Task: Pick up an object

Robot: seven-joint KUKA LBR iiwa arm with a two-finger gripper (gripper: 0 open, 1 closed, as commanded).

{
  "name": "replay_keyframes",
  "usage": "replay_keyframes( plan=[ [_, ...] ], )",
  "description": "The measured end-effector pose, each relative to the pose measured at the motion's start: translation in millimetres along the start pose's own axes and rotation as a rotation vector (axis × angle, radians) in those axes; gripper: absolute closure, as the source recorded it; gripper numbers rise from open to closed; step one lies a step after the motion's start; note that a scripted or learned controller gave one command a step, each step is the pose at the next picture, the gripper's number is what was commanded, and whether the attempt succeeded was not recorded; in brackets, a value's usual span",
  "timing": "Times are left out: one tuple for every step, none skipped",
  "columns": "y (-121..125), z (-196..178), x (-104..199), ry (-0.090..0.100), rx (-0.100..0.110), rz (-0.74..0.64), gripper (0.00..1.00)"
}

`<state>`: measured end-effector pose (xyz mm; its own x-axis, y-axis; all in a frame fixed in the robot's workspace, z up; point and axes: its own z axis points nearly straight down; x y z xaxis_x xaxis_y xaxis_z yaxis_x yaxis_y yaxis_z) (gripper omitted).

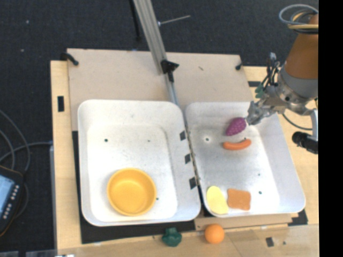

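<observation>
The right bin (278, 159) holds a purple lumpy object (235, 126) near its far side, with a small orange sausage-shaped piece (237, 144) just in front of it. A pale yellow piece (216, 199) and an orange block (239, 199) lie at the bin's near edge. My gripper (254, 114) reaches in from the right, its tip right beside the purple object's upper right side. Whether it touches the object is not clear. A yellow bowl (131, 191) sits in the left bin (96, 122).
An orange ball (214, 233) and a small green object (171, 237) lie on the bench in front of the bins. A slanted metal post (153, 31) rises behind the bins. Cables hang at the right by the arm.
</observation>
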<state>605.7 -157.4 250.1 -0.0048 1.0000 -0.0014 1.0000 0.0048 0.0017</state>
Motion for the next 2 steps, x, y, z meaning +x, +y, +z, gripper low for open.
replay_keyframes(
  plan=[
    [10.0, 9.7, 48.1, 0.001, 0.002, -0.001, 1.00],
    [18.9, -0.4, 98.4, 0.002, -0.001, -0.002, 1.00]
  ],
)
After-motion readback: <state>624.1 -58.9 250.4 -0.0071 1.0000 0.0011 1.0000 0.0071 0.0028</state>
